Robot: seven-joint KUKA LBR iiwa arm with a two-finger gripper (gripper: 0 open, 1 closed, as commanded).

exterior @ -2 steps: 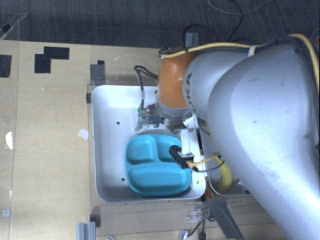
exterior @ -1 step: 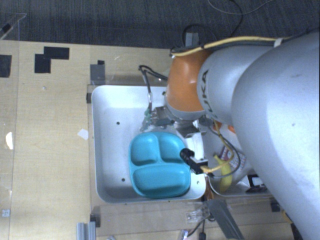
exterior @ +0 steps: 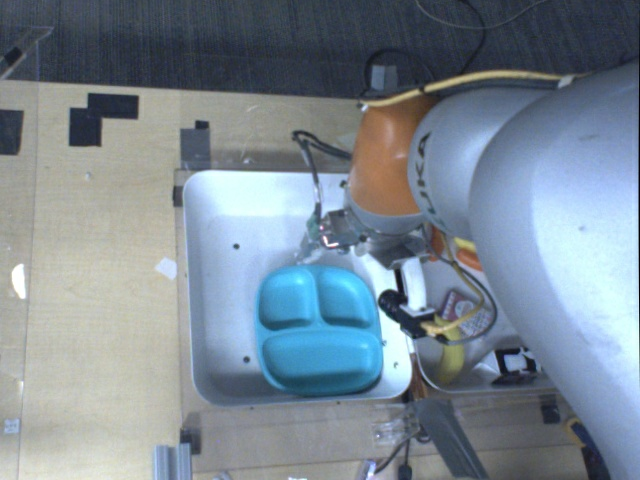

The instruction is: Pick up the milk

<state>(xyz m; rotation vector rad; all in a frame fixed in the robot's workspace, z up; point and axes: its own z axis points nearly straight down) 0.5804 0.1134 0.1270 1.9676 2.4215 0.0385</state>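
My gripper [exterior: 318,240] hangs low over the left bin [exterior: 215,268], at the far edge of a blue divided plate [exterior: 318,330]. The grey arm with its orange band [exterior: 385,163] covers most of the right bin. A small white and black object [exterior: 514,363] peeks out from under the arm at the right bin's near side; I cannot tell whether it is the milk. Nothing is visibly held by the gripper.
The blue plate fills the near right part of the left bin. In the right bin [exterior: 425,373] lie a yellow banana [exterior: 450,356] and a brownish packet [exterior: 466,313], partly hidden by the arm. Bare white floor shows in the left bin's left half.
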